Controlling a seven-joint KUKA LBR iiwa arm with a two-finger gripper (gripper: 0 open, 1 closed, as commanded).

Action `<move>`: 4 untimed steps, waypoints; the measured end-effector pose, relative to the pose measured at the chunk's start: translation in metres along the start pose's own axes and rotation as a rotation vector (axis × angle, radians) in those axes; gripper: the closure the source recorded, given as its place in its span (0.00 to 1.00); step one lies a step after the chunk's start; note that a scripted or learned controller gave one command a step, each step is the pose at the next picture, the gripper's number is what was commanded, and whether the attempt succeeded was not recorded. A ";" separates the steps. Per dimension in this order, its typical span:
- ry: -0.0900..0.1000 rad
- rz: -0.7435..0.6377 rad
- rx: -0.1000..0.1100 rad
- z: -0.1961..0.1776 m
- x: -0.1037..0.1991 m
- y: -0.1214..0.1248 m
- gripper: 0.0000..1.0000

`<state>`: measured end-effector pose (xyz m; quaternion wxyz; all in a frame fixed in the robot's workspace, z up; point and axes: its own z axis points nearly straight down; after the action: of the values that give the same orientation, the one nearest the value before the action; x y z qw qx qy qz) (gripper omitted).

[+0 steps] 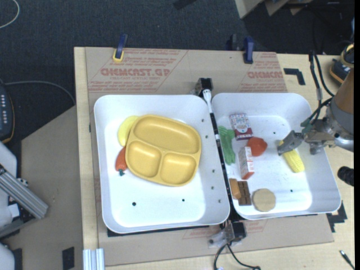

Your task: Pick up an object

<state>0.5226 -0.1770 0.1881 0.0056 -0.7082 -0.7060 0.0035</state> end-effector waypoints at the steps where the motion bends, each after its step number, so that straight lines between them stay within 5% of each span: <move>1: -0.003 -0.003 -0.013 -0.007 0.000 0.003 0.00; 3: -0.011 -0.002 -0.020 0.093 -0.012 0.010 0.00; 4: -0.014 -0.001 -0.029 0.078 -0.013 0.011 1.00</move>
<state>0.5330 -0.1896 0.1098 -0.0094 -0.7079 -0.7062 -0.0020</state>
